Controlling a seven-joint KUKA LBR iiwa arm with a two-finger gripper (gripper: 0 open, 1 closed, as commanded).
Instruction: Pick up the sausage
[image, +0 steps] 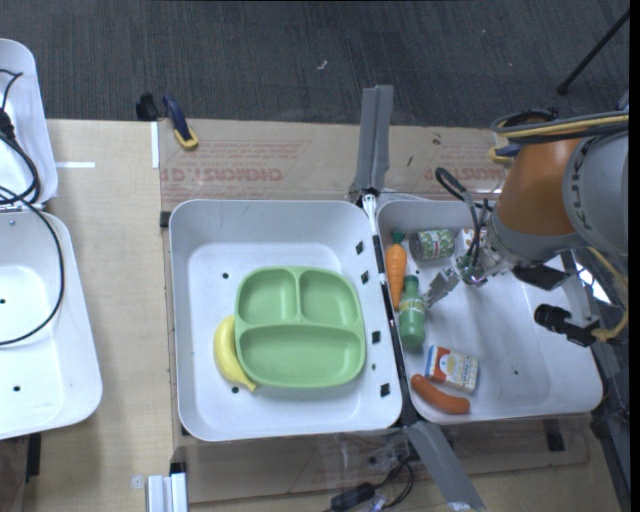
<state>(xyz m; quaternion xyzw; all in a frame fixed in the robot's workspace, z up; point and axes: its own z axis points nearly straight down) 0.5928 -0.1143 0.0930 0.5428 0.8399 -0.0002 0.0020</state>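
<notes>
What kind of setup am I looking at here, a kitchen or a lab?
Most likely a robotics lab bench, not a kitchen: two white bins sit on cardboard, toy food such as the sausage and carrot lies in one, and cables trail nearby.

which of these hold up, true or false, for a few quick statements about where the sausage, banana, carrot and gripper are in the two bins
1. The sausage lies in the right bin, near its front left corner. True.
2. The banana rests inside the green divided plate. False: it lies on the left bin's floor against the plate's left edge.
3. The gripper has the sausage between its fingers. False: the gripper is up by the green bottle, and the sausage lies apart on the bin floor.
4. The carrot sits in the right bin, beside its left wall. True.
5. A small carton lies just above the sausage in the view. True.
</notes>
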